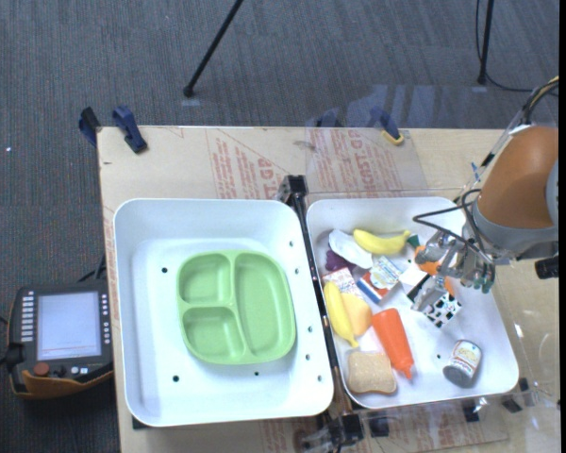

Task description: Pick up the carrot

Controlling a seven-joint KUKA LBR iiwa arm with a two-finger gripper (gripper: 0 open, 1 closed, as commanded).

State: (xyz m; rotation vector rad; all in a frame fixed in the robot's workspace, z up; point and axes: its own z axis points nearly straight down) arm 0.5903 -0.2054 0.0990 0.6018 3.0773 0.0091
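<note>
The pincer (445, 274) is hovering at the carrot's (393, 341) two o'clock; its opening I cannot tell.

Bins (132, 253): smooth white plastic, slight sheen. Divided plate (236, 307), far left of gripper (443, 276): matt green plastic. Carrot (393, 340), just below-left of gripper: smooth orange plastic. Can (463, 362) below gripper: glossy metal. Bench (226, 159): matt printed cardboard.

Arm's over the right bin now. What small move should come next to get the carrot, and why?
Probably shift the pincer toward the view's lower left. It sits above and right of the carrot, which lies apart from it, slanted between the slice of bread and the can.
</note>
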